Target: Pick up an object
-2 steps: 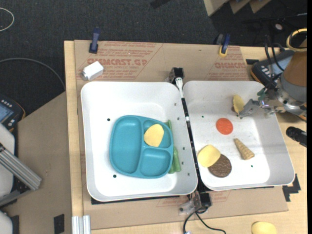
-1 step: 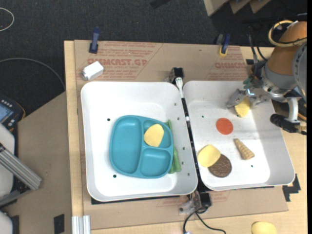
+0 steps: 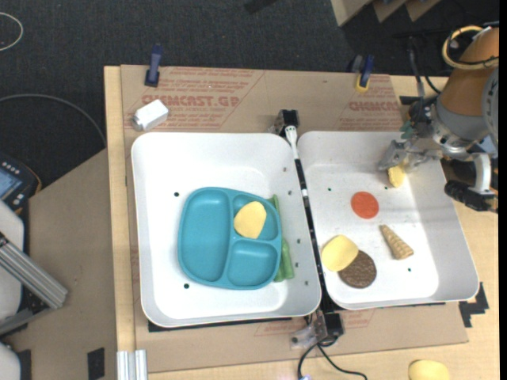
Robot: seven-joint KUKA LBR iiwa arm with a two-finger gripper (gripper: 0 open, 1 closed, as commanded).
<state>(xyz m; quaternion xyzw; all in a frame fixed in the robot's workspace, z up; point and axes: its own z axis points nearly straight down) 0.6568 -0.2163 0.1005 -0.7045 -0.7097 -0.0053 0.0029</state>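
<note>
Dark carpet surrounds a cardboard-topped bench [image 3: 238, 93] bearing two shallow white bins side by side, held by blue clamps [image 3: 153, 60] at the far edge. Landmark for all placings: the orange disc [image 3: 365, 204], lying near the middle of the right bin [image 3: 444, 283].

Contents, right bin:
- Small yellow block [image 3: 395, 177], just beyond the disc and slightly to its right, near the far wall. Judged the likely target.
- Ridged tan cone [image 3: 397, 242], nearer the camera than the disc, to its right.
- Yellow round piece [image 3: 339, 252], nearer than the disc, to its left, overlapping a brown round piece [image 3: 360, 271].

Contents, left bin [image 3: 158, 212], well left of the disc:
- Teal divided tray [image 3: 206, 240] with a yellow oval piece [image 3: 250, 220] in its upper right compartment; a green strip [image 3: 282, 252] along its right edge.

Gripper [image 3: 402, 158]: low over the far part of the right bin, directly above the yellow block and at or very near it. Whether its fingers are apart or closed, and whether the block sits between them, cannot be told from this view.

Progress: judged early to middle. Arm [image 3: 467, 93] is positioned at an object; no object is seen lifted clear of the bin floor. Grasp and lift remain.

Clearances: yellow block lies near the far wall, so room is tight on that side. Open floor lies between it and the disc. Straight up is unobstructed.
</note>
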